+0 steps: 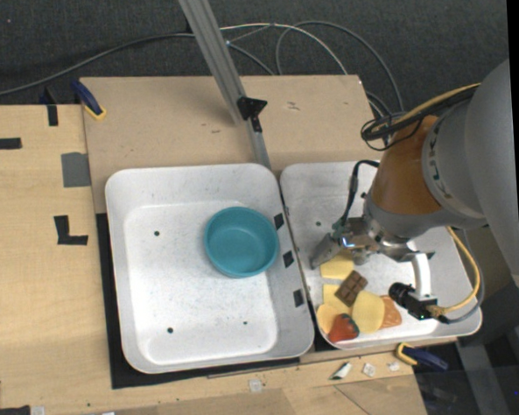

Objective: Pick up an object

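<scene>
Hovering gripper (339, 244) over pale yellow wedge (337, 268), brown block (351, 286) beside; grip state unclear.

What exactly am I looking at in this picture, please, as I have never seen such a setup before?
One fixed camera looks down at a slant on a wooden bench. The grey and orange shape on the right is a robot arm; its gripper is low in the right bin, just above a pile of small toy food pieces. I cannot tell whether it holds anything. The left bin has a teal bowl in it. The arm is meant to pick up an object.
</scene>
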Controlling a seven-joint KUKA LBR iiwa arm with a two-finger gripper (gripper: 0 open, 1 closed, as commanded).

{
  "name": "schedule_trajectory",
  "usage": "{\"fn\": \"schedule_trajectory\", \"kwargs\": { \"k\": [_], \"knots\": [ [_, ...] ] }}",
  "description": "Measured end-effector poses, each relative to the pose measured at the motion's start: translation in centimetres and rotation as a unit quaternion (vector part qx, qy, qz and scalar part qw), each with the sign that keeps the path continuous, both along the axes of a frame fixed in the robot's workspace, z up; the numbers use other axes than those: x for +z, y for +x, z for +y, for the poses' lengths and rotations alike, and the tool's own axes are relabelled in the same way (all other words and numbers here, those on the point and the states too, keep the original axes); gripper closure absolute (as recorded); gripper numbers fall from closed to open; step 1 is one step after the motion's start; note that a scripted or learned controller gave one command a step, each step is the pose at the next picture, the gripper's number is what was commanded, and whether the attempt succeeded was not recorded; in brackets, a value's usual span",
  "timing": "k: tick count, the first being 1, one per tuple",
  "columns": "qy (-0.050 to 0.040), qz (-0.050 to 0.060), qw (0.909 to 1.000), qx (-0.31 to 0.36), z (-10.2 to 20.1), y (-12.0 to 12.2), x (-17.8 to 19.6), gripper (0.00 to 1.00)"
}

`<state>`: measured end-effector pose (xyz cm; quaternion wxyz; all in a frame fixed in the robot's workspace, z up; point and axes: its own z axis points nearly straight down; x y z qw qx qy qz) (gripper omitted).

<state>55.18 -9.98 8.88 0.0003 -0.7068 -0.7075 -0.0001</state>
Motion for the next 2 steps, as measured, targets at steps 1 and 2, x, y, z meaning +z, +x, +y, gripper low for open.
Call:
{"fn": "schedule_trajectory", "kwargs": {
  "k": [1, 2],
  "knots": [
    [0.0003, 0.001, 1.0000, 0.001, 0.1, 0.0, 1.0, 1.00],
    [-0.0008, -0.002, 1.0000, 0.000, -0.4, 0.6, 7.1, 1.00]
  ]
}}
